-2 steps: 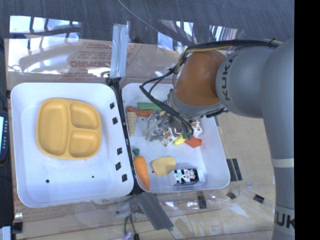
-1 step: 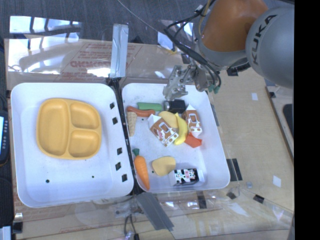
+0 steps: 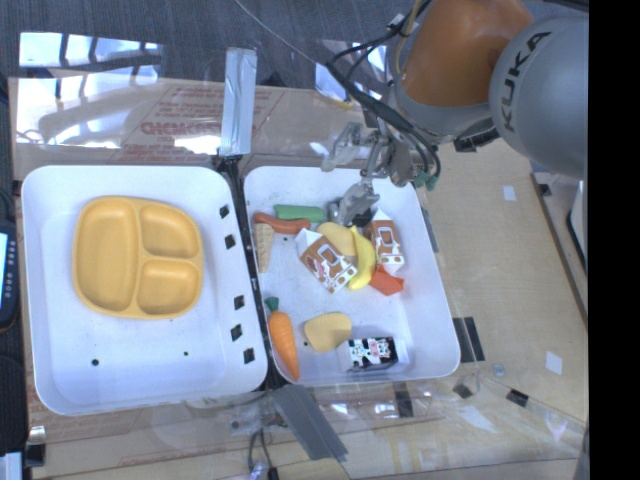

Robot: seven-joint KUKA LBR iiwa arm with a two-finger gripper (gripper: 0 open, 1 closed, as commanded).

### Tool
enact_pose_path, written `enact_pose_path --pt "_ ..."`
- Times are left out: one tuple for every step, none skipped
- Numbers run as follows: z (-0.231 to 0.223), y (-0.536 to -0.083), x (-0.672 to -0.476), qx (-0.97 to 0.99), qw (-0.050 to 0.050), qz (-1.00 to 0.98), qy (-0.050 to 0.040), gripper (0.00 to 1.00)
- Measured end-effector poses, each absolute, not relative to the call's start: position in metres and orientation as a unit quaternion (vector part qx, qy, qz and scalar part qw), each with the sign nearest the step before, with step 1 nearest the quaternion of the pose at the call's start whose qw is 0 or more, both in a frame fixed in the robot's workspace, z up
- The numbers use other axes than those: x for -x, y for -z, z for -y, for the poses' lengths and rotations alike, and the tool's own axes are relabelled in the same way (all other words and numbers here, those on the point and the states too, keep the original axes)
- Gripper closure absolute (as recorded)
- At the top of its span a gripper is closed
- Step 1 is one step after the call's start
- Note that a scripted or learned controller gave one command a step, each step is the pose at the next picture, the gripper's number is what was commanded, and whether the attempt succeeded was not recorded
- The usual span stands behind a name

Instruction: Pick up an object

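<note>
Gripper point(image 3: 357, 206) over right bin point(image 3: 432, 298) far edge, finger state unreadable. Pile beneath tangled: banana point(image 3: 356, 253), cartons overlapping. Carrot point(image 3: 283, 344) against left wall.

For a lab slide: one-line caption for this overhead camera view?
Gripper hovers over the toy food in the right bin; yellow tray in the left bin.
</note>
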State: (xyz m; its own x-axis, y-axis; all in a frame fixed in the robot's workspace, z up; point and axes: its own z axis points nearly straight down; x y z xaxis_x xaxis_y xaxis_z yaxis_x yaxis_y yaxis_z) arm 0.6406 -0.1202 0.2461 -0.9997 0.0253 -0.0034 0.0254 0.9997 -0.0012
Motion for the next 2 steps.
enact_pose_path --pt "0.117 -0.11 -0.582 -0.074 -0.005 -0.997 -0.0013 0.0" --pt "0.114 -0.092 -0.56 -0.119 0.0 -0.993 -0.0003 0.0"
